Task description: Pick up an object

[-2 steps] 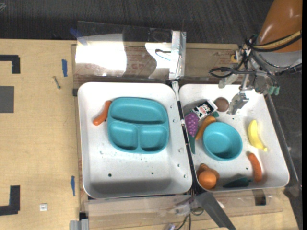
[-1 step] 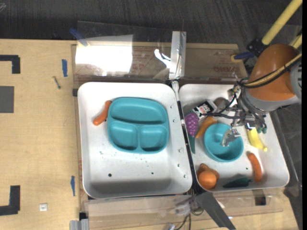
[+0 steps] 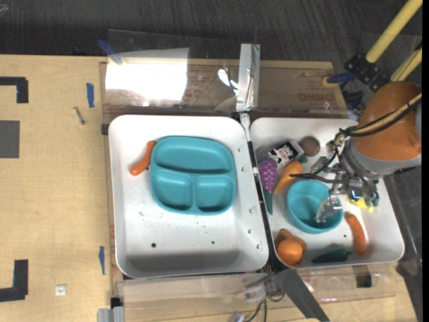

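The two-finger metal gripper (image 3: 329, 208) hangs at the right of the frame, down inside the round teal plastic bowl (image 3: 307, 206) in the right-hand shallow white bin (image 3: 387, 237); whether it is parted or clenched I cannot tell, and nothing can be seen between its tips. Above it the grey arm with its orange band (image 3: 391, 127) comes in from the upper right, trailing dark cables over the bin's right rim. The bowl is hemmed in closely: an orange wedge-shaped toy (image 3: 288, 175) leans on its upper left edge, a purple bunch of toy grapes (image 3: 267, 173) lies just beyond that against the divider, and a small black-and-white carton (image 3: 282, 153) and a brown round ball (image 3: 309, 144) sit near the bin's upper wall. Below the bowl, a round orange toy fruit (image 3: 289, 249) presses into the lower left corner, a dark green flat piece (image 3: 332, 253) lies along the front wall, and an orange sausage-shaped toy (image 3: 356, 233) rests beside the bowl's lower right edge. A small yellow item (image 3: 366, 203) shows by the cables. The left white bin (image 3: 127, 200) offers wider free floor around a teal three-compartment plastic tray (image 3: 193, 173), with an orange carrot-like toy (image 3: 141, 159) touching the tray's upper left edge.
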You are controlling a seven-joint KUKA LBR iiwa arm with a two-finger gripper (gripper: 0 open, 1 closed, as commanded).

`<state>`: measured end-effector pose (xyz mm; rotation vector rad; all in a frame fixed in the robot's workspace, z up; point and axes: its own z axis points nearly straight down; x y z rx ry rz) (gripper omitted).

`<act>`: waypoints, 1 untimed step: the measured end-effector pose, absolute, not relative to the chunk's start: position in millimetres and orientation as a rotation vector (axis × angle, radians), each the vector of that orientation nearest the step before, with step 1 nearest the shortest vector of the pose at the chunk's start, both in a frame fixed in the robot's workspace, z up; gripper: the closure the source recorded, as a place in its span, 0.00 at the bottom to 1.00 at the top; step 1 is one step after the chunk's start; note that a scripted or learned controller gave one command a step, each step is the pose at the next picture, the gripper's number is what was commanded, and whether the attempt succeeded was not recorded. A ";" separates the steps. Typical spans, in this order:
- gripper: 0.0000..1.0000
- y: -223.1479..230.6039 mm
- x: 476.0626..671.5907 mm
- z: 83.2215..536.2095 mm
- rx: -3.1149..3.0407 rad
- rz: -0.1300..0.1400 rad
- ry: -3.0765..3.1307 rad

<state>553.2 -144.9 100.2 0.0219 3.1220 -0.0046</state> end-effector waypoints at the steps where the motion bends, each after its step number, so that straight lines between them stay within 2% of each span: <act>1: 0.00 -155.6 499.6 99.0 0.105 -0.012 3.098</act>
